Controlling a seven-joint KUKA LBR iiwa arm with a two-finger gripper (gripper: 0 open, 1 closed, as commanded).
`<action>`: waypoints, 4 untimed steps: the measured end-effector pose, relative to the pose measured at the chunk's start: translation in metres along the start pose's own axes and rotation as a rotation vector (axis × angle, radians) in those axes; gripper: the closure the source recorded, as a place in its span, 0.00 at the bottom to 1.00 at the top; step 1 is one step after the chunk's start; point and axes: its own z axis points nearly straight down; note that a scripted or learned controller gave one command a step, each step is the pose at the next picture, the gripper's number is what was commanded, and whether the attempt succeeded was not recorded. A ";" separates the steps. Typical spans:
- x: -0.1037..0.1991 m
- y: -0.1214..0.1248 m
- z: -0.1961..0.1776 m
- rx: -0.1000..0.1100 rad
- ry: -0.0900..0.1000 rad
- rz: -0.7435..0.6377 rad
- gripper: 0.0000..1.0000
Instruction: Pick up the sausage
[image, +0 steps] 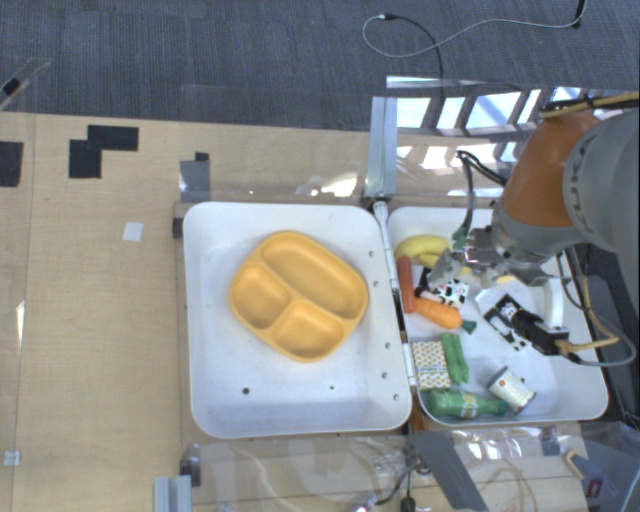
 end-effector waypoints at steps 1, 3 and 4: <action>-0.081 0.022 -0.127 -0.006 -0.002 0.030 0.00; 0.054 0.009 -0.048 -0.002 0.001 0.060 0.00; 0.012 -0.041 -0.046 0.000 0.001 0.237 0.00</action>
